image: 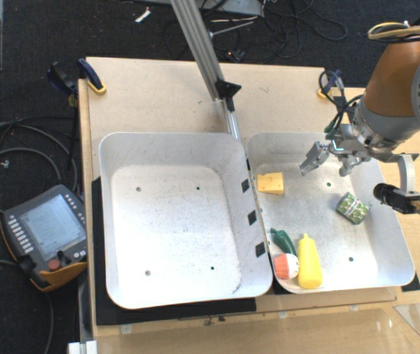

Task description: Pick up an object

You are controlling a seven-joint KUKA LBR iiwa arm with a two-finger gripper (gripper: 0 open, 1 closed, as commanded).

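Observation:
In the right bin [387, 271] lie a yellow sponge-like block [271, 184] near the divider, a green patterned packet [354, 208] toward the right wall, a yellow bottle [309, 262] at the front, and a red-and-white toy with a green top [284, 254] beside the bottle. My gripper [330, 159] hangs over the back of the right bin, between the yellow block and the green packet, its two fingers spread apart with nothing between them.
The left bin [121, 271] sits beside the right one across a shared divider with black clips. A slanted metal pole [199, 43] rises behind the bins. Clamps sit at the bench's back corners. A teach pendant [44, 231] lies on the floor at left.

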